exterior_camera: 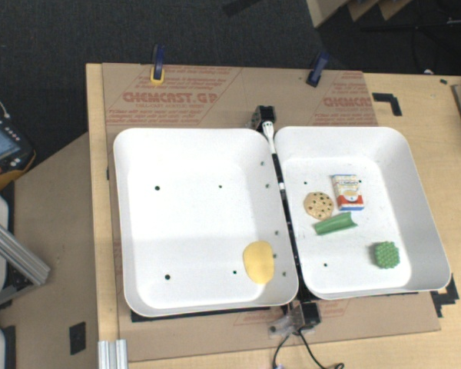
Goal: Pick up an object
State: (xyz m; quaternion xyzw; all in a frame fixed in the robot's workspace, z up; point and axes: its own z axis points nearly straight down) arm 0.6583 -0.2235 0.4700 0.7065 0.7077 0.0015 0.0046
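Observation:
The left bin (138, 206) holds a pale yellow rounded object (259, 261) near its front right corner. In the right bin (415, 191) lie a round cookie (318, 204), a small white and red carton (347, 191) just right of it, a green stick-shaped piece (334, 224) below the cookie, and a green knobbly lump (386, 255) toward the front right.
Both bins rest on a brown cardboard sheet (215, 91) held by a blue and yellow clamp (158, 64) and a blue clamp (317, 68) at the back. A black fitting (263, 117) sits between the bins at the rear, and cables (300, 325) trail at the front.

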